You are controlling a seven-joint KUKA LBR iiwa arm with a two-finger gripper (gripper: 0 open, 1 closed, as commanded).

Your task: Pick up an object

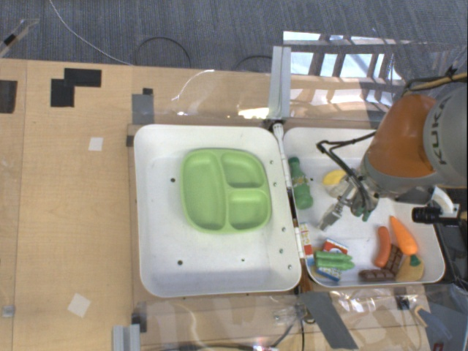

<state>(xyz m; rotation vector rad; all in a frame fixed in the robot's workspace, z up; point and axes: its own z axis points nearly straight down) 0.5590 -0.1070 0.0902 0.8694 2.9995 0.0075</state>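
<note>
Nothing is lifted yet. The tool (338, 214) hangs low in the right bin (437, 269), fingers slightly parted and holding nothing, between the yellow piece (334, 177) and the toy carrot (404, 235); the grasp itself remains.

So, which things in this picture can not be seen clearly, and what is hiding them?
- Gripper, camera view: too small and blurred to tell how it is set or whether it holds anything.
- Yellow object: partly covered by the arm, so its shape is unclear.
- Right bin: the arm hides its far right part.
- Small packets near the front: too small to read.
</note>
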